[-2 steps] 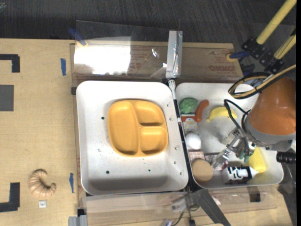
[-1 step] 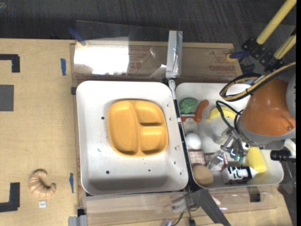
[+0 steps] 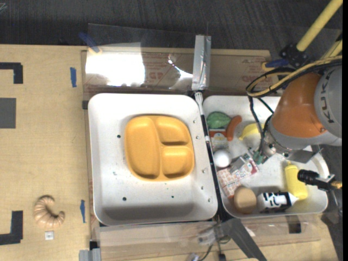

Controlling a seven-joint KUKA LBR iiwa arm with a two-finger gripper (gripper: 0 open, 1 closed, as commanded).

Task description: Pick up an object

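Note:
The right bin [image 3: 321,203] holds several small items: a green piece [image 3: 217,118], a red-orange sausage shape [image 3: 234,126], a yellow lemon-like piece [image 3: 250,132], a white ball [image 3: 222,159], a printed packet [image 3: 239,172], a brown round piece [image 3: 245,198], a black-and-white bottle [image 3: 276,199] and a yellow bottle [image 3: 295,181]. My gripper [image 3: 260,154] hangs below the orange band of the arm [image 3: 296,110], low over the middle of this bin. It is beside the packet's right end and just under the lemon-like piece. The wrist covers most of it.
The left bin [image 3: 103,145] carries a yellow divided plate [image 3: 159,147]. A tan croissant-shaped toy [image 3: 49,211] lies on the bench at the lower left. Cables [image 3: 266,83] and a yellow pole [image 3: 321,18] run behind the arm at the upper right.

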